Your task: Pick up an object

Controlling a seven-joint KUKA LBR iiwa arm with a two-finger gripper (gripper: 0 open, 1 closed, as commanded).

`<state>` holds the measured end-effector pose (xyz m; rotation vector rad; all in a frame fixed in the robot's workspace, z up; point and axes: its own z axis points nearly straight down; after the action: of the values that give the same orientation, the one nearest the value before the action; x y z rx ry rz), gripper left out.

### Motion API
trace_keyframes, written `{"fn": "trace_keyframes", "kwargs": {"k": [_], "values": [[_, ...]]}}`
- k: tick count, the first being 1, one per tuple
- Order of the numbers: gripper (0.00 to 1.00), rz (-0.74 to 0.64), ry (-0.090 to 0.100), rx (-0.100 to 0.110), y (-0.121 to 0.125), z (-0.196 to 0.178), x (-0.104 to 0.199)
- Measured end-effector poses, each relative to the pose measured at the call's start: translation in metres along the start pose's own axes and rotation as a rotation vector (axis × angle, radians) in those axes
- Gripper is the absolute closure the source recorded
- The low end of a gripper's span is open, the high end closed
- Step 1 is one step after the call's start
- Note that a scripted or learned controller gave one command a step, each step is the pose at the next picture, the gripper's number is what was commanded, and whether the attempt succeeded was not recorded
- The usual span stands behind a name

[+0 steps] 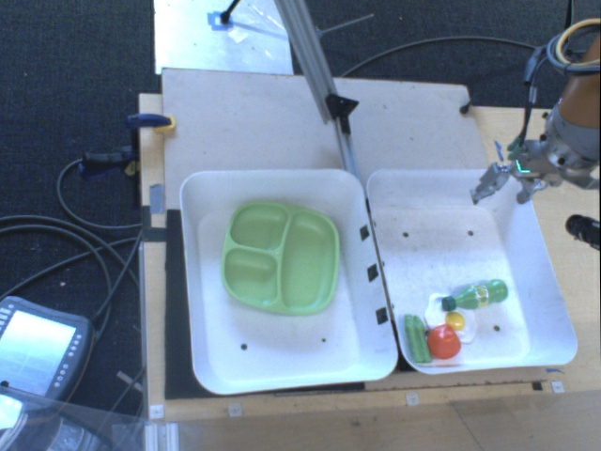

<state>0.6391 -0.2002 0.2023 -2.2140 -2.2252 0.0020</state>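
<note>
Dark speckled carpet floor [66, 54] all around. Pale wooden bench [282, 111] in the middle, lighter board across its top. Slanted grey metal pole [305, 40] crossing above, black clamp at its lower end. Black cables [84, 224] looping on the left. Blue-and-yellow clamp [152, 121] at the bench's left edge. Grey handheld screen pendant [38, 341] at lower left. Even, soft light

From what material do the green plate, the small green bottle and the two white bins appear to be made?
The green plate looks like moulded plastic with a matte finish: one even colour and soft, rounded dividers between its compartments. The small green bottle appears to be glossy plastic, with a yellowish label; it may be a toy. The white bins seem thin, smooth plastic, judging by their rounded rims, though the picture cannot confirm this.
</note>
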Motion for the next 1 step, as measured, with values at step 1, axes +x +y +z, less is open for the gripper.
{"fn": "trace_keyframes", "kwargs": {"k": [1], "values": [[0.0,-0.002,-0.002,-0.004,0.001,-0.0029,0.0002]]}}
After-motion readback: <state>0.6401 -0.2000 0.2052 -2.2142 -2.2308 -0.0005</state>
